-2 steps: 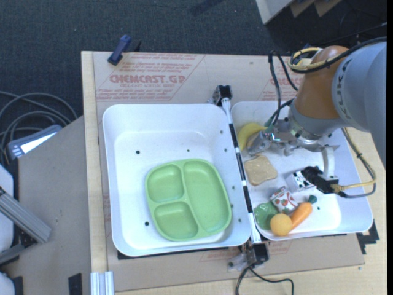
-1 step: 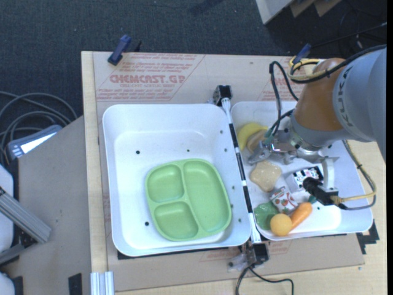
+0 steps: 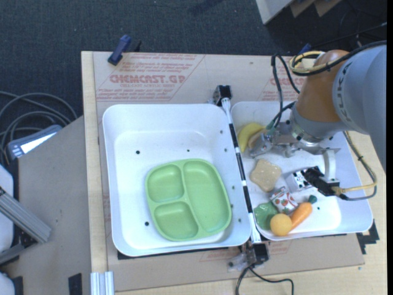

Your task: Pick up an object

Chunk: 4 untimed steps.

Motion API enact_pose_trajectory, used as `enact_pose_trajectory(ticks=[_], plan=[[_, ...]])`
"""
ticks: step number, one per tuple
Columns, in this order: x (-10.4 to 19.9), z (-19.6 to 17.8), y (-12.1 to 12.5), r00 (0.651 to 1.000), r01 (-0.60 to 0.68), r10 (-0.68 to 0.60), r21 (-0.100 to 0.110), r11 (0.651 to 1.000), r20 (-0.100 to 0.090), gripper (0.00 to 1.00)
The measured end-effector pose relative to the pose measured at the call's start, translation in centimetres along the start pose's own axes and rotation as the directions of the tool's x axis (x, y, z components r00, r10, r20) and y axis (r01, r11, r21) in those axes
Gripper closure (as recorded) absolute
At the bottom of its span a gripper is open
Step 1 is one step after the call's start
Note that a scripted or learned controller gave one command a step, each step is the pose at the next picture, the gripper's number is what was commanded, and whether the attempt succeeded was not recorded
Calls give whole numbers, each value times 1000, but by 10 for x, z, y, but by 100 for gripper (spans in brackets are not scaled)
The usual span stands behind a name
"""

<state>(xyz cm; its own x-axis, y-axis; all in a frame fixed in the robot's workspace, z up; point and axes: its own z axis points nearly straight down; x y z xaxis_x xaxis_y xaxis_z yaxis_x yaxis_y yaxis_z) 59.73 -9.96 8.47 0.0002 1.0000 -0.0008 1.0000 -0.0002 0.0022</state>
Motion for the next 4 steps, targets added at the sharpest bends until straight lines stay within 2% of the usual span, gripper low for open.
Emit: enact_pose_trajectory(ticks=[1,2,3,4], plan=[[2,0,52,1000,-1,1,16,1000,5,0],[5,-10,55,1000,-1,1,5,1000,2,100],[6,-94,21,1000,0,0,0,1000,0,100],[16,-140,-34,1000,0,0,4,1000,-2,100]])
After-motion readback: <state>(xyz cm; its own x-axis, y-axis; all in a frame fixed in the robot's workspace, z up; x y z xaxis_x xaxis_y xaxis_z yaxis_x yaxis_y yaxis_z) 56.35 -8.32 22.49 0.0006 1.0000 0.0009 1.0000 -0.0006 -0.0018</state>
